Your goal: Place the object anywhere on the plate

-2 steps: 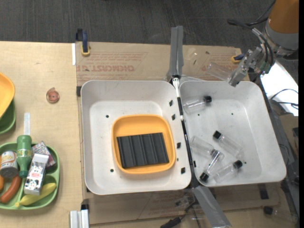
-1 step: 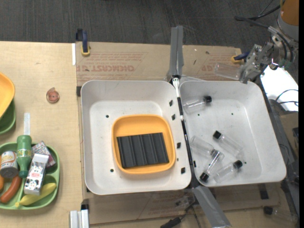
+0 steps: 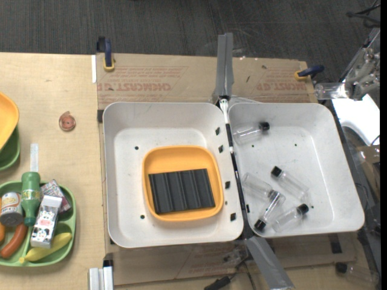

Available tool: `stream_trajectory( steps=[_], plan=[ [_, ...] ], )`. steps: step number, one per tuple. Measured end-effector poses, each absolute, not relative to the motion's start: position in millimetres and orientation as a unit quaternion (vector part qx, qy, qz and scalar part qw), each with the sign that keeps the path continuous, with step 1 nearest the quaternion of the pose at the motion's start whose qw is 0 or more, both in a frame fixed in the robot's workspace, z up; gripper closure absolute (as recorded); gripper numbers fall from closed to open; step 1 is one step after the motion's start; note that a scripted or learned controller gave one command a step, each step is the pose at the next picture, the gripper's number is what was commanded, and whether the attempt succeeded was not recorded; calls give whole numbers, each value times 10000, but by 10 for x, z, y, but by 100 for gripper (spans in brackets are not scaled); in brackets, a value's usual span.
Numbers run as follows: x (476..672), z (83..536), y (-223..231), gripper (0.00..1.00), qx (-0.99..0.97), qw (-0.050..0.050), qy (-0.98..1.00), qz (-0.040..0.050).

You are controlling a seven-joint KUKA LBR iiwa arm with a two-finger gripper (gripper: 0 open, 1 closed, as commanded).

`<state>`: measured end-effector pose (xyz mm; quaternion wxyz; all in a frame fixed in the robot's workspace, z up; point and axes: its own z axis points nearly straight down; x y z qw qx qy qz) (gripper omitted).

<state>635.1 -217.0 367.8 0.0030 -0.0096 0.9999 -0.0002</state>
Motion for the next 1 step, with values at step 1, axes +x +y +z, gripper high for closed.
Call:
stream_trajectory(
  steps=[1],
  plan=[
    [6602, 4391, -2217, 100, -1382, 34, 9904, -3]
  ],
)
